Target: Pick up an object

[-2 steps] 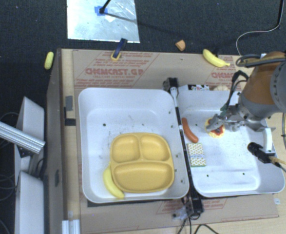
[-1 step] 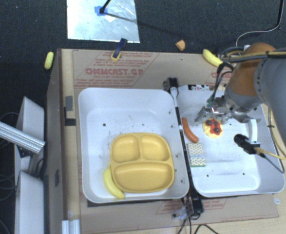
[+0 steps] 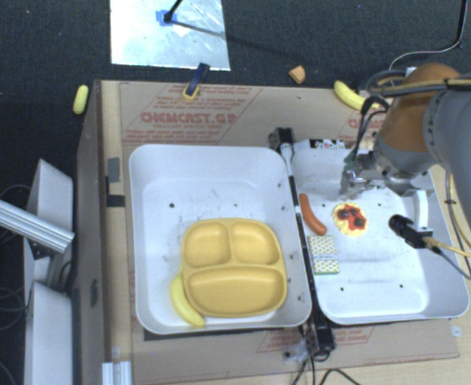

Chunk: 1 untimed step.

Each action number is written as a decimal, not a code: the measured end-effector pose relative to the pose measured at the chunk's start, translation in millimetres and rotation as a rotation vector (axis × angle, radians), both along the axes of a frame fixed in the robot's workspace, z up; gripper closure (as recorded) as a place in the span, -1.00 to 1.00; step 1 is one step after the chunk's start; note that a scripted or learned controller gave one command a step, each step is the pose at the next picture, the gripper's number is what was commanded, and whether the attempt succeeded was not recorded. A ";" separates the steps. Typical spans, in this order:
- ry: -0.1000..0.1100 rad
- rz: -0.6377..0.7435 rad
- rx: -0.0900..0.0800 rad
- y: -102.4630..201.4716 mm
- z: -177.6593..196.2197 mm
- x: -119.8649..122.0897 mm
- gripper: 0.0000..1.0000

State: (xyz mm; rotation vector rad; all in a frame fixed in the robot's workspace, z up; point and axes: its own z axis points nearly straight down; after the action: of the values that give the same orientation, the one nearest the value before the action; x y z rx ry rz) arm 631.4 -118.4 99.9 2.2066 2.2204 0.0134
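Note:
In the right bin (image 3: 428, 295) lie an orange-red hot dog sausage (image 3: 313, 214), a small round pizza (image 3: 350, 218) and a checkered green-and-white sponge (image 3: 324, 254). The left bin (image 3: 151, 215) holds a yellow divided tray (image 3: 233, 266) with a yellow banana (image 3: 184, 302) tucked against its lower left side. My gripper (image 3: 352, 181) hangs over the upper part of the right bin, just above the pizza and to the right of the sausage. Nothing shows between its fingers.
Both bins sit on a cardboard sheet (image 3: 219, 111). Outside the bins lie a second banana (image 3: 347, 95) at the back right, a small yellow piece (image 3: 80, 99) at the back left and an orange bit (image 3: 298, 74). Metal rails (image 3: 26, 219) stand at the left.

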 end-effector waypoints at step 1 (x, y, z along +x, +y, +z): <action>0.001 0.000 0.000 -0.1 -0.2 -0.2 -1.00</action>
State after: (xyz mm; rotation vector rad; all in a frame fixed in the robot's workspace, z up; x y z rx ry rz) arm 631.2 -118.4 99.7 2.2065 2.2208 0.0126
